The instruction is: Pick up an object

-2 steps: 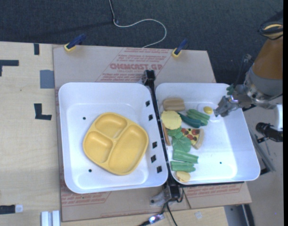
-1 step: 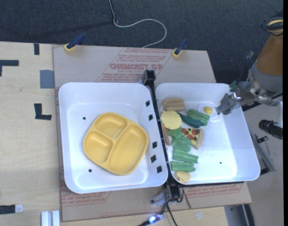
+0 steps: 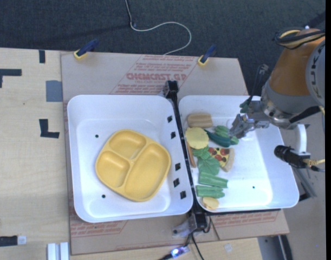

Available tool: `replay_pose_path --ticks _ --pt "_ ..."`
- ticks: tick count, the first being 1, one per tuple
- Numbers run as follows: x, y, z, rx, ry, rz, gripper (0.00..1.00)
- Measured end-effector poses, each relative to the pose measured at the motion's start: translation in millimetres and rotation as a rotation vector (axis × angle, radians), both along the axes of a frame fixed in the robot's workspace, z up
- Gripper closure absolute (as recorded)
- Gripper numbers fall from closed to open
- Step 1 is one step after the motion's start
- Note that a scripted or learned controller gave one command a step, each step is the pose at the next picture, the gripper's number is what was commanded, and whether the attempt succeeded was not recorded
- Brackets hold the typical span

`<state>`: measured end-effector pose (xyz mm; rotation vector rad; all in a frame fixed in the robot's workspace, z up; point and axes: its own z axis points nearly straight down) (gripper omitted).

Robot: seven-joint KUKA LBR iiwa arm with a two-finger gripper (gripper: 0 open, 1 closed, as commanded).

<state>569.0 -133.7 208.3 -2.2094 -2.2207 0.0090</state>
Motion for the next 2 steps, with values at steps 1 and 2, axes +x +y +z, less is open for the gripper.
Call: replay_pose_path --ticks 1,2 --pt "-11 55 -11 0.000 0.001 0.001 1.00" --pt "-9 111 -12 0.000 -0.001 0.002 1.00"
